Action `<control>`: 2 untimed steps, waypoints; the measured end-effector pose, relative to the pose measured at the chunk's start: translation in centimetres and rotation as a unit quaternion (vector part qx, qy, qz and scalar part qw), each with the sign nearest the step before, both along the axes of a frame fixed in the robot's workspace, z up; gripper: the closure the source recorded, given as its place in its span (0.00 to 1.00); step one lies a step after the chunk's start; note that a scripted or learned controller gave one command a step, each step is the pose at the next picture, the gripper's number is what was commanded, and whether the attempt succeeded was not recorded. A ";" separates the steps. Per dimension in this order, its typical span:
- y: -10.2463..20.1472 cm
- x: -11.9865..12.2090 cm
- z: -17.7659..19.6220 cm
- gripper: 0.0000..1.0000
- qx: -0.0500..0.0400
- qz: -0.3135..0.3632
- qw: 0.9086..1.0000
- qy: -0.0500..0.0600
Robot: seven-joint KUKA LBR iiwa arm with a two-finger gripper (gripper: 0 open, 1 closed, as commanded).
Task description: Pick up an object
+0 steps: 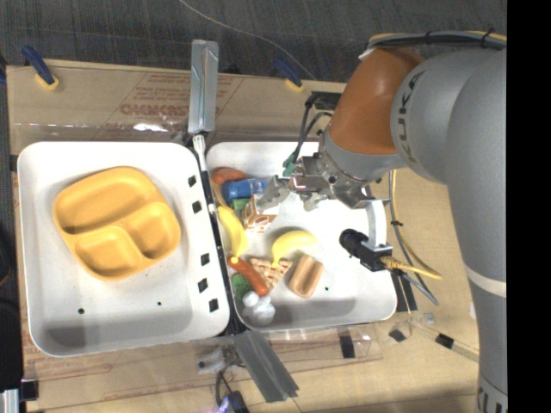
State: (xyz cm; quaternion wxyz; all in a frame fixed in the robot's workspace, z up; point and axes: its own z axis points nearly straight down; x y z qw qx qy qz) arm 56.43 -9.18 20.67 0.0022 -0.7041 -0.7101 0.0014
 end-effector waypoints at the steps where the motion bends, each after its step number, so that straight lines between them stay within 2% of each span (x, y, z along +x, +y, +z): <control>1: 2.8 1.9 0.4 0.00 -0.001 0.045 0.999 -0.002; 2: -1.9 1.6 -11.3 0.00 0.001 0.192 0.981 0.000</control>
